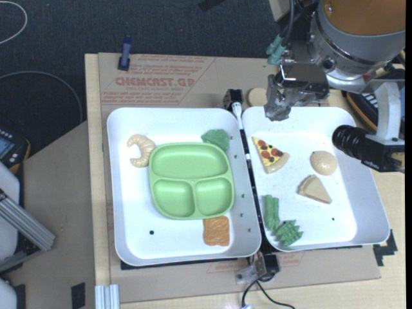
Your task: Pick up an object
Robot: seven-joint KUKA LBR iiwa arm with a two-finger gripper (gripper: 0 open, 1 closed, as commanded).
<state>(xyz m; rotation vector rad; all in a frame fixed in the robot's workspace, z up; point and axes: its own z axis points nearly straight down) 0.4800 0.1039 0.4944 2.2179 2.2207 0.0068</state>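
Grey two-finger gripper point(278, 111) of ours hangs over the right white bin's point(367, 227) far edge, above the toy pizza slice point(269, 154); grip state unclear

You look down from one fixed camera set above the bench, tilted so the far edge sits at the top of the frame. It stands far enough back to take in both white bins whole: the left bin point(122, 192) and the right bin point(360, 217) lie side by side across the middle. Dark floor shows along the top and left. The arm point(360, 24) enters at the upper right, close to the lens.
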